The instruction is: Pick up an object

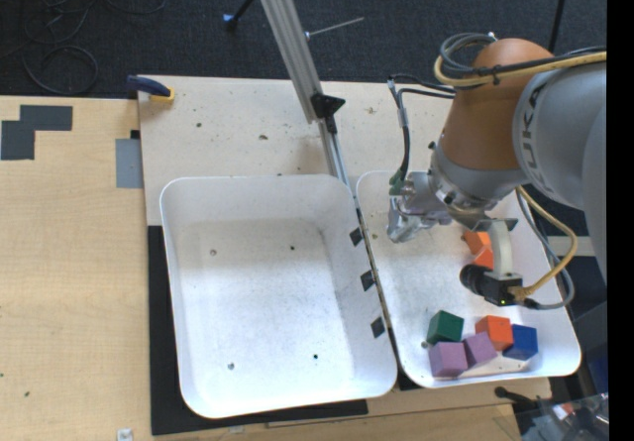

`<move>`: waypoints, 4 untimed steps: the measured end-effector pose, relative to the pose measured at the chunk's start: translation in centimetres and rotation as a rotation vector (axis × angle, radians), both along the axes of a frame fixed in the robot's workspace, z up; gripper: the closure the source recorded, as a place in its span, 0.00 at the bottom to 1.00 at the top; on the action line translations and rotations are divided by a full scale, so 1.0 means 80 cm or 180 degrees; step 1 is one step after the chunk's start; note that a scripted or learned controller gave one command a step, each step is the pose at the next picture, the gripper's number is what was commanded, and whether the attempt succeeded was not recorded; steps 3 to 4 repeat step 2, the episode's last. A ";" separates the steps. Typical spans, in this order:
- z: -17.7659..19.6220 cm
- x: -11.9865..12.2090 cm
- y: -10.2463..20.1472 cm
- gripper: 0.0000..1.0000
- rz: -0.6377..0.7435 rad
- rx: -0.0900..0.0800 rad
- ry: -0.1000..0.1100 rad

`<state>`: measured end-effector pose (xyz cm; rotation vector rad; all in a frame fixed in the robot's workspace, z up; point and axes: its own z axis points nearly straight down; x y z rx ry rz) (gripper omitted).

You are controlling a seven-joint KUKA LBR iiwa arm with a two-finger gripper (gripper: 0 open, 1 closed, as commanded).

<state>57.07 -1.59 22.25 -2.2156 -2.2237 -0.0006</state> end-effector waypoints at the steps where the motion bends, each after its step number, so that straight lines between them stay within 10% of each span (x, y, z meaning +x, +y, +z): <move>1: 0.010 0.014 0.054 1.00 -0.0003 -0.0001 0.0001; 2: 0.005 0.043 0.117 1.00 -0.0003 -0.0006 0.0000; 4: 0.005 0.043 0.117 1.00 -0.0003 -0.0006 0.0000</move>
